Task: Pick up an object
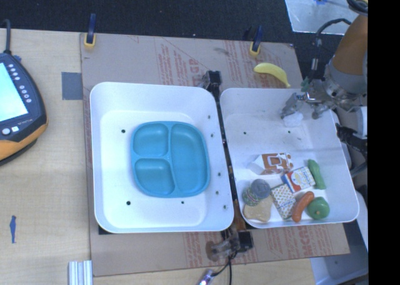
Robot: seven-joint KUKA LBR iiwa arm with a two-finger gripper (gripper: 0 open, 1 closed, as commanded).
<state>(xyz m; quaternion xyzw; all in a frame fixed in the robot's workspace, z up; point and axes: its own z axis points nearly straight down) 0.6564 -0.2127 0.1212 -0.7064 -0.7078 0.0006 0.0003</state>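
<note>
The gripper (304,106) hangs over the top of the right bin (250,105), and its two fingers are spread apart with nothing between them. The small things sit well apart from it in the bottom corner: a green pickle (315,174), a round tin (255,191) and a little carton (272,163). A blue plate (170,159) lies in the left bin (106,152), and a banana (272,72) lies outside the bins.

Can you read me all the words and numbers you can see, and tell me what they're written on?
No text here can be read for sure.
Red print on the cardboard sheet under the bins: too blurred to read.
Small carton in the right bin, brown and white label: too small to read.
Flat packets beside it: print too small to read.
Handheld screen at the left: buttons and display unreadable.
</note>
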